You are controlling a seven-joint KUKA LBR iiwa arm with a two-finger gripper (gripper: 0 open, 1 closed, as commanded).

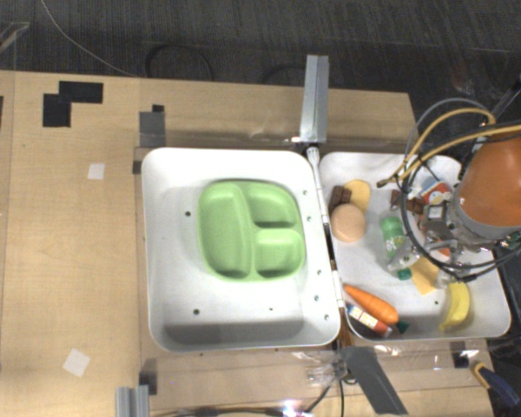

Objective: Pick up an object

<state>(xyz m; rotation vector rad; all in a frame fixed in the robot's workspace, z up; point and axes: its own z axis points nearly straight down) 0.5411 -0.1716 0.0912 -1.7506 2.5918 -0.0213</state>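
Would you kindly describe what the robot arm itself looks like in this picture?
The arm shows a rounded, glossy orange band above a grey wrist section. Yellow and black cables loop out from it on the side facing the bins, with thinner black wires bundled below the wrist.

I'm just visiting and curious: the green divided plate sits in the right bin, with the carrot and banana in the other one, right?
Not quite. The camera view shows the green divided plate in the left bin; the carrot and banana lie in the right bin.
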